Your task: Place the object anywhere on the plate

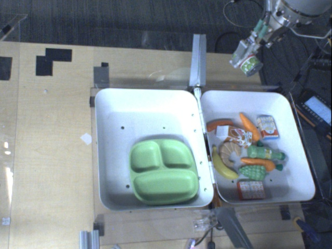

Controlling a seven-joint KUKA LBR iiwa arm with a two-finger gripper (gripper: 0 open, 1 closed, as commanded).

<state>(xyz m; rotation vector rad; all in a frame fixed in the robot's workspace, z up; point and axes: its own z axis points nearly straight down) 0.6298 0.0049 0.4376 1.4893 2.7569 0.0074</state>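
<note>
A green plate [163,171] with three compartments lies in the left bin [111,118], toward its front. My gripper [248,60] hangs high above the bench, beyond the far rim of the right bin [298,154]. A small green object [251,65] shows between its pale fingertips, and the gripper is shut on it. The gripper is well to the right of the plate and behind it.
The right bin holds several toy foods: an orange carrot [247,122], a sausage [220,124], a small carton [266,127], a banana [223,166], a green bottle [265,153] and a red packet [251,190]. A metal divider post [196,61] stands between the bins at the back.
</note>
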